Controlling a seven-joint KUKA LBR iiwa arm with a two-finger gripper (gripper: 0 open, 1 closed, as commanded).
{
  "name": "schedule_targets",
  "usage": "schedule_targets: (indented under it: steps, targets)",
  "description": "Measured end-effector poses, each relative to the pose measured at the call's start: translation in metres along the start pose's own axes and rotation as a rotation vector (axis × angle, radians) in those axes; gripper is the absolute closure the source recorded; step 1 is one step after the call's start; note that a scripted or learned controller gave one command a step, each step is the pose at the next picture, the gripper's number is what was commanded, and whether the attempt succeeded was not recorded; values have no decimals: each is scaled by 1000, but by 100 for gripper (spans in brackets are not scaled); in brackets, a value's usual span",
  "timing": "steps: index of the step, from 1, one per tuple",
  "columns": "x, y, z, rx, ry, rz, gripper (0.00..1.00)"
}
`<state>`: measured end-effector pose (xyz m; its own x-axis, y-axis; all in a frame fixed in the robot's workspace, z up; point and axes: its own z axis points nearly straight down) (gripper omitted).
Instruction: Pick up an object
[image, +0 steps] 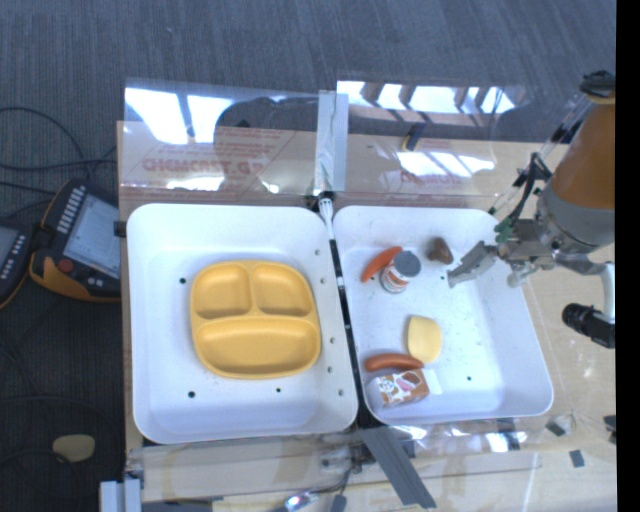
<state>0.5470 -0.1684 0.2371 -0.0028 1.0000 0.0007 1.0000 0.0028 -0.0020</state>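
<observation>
The right bin (520, 350) holds several small items. A red-orange chili-shaped piece (379, 263) lies beside a small round can (402, 271). A brown lump (440, 250) sits near the far wall. Toward the front are a yellow wedge (424, 338), a red sausage (393, 361) and a printed packet (402, 387). My gripper (489, 273) hovers over the bin's far right part, right of the brown lump. It is open, with nothing between its fingers (466, 266).
The left bin (160, 330) holds a yellow divided plate (256, 318). A clear wall (330, 140) stands behind both bins. A handheld controller (75, 240) with cables lies on the floor at left. A black knob (585, 322) sticks out beyond the right bin.
</observation>
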Motion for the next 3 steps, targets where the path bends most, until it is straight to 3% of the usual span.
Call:
schedule_targets:
  steps: [1,2,3]
  targets:
    - [39,25,147,-9,-3,1,0]
    - [42,-39,148,-15,-4,163,0]
    - [42,-39,139,-15,-3,164,100]
